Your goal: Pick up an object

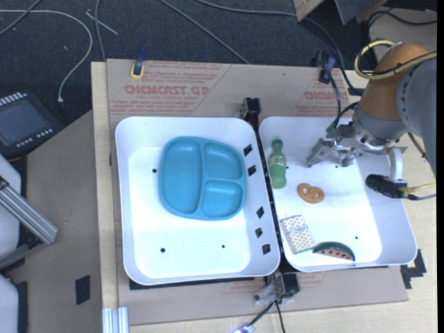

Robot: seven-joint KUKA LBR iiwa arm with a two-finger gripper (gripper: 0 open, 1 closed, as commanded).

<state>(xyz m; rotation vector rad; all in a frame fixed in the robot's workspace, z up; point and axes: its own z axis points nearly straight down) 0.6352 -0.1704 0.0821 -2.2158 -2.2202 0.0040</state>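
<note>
- Camera view, nearest edge: a watermelon-slice toy [333,250] is lying against the front wall of the right bin [388,220], just beside a checkered packet [297,233]. Both are sitting low and flat, so the fingers are likely to be scraping the bin floor or the wall instead of closing around them.
- Middle of the right bin: a pretzel [311,193] is resting apart from the other pieces. It is thin and holed, and a closing grip is at risk of pushing it away.
- Beside the divider: a green bottle [277,164] is lying close to the wall shared with the left bin [194,248]. A descent there is risking a strike on the rim, and the rounded body is liable to be rolling off.
- Farther back: the gripper [333,159] is hovering over the rear of the right bin with its fingers spread and nothing between them. Every candidate is lying nearer than it, so closing in place is likely to be catching air.
- Left bin: a blue divided plate [202,177] is lying flat, too broad for an easy pinch.
- Far side: the bench [180,85] is carrying loose cables [340,96] near the arm, which are at risk of snagging.
</note>
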